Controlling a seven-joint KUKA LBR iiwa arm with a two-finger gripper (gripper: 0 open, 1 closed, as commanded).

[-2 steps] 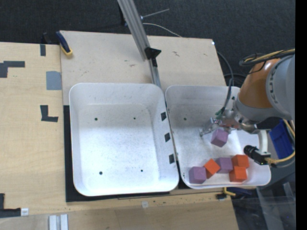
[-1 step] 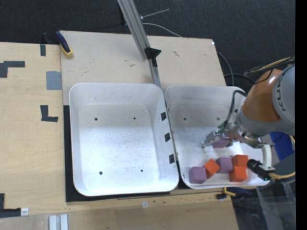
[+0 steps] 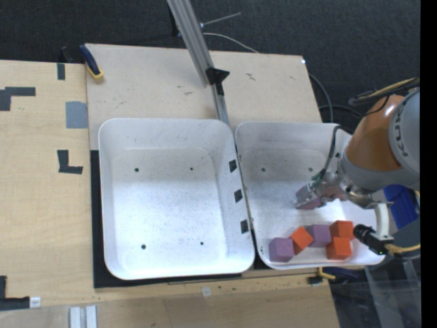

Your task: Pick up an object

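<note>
Several small blocks lie along the near edge of the right bin [image 3: 273,142]: a purple block [image 3: 280,249], an orange block [image 3: 301,238], a second purple block [image 3: 320,235], and two orange-red blocks [image 3: 342,229] [image 3: 339,249]. My gripper [image 3: 311,197] hangs low inside the right bin, just above and behind the blocks, reaching in from the right below the orange wrist band [image 3: 372,145]. Nothing shows between its tips.
The left bin [image 3: 123,135] sits beside the right one. A metal pole [image 3: 194,36] slants down to the bins' shared back corner. A blue and yellow tool [image 3: 91,62] lies at the back left of the bench.
</note>
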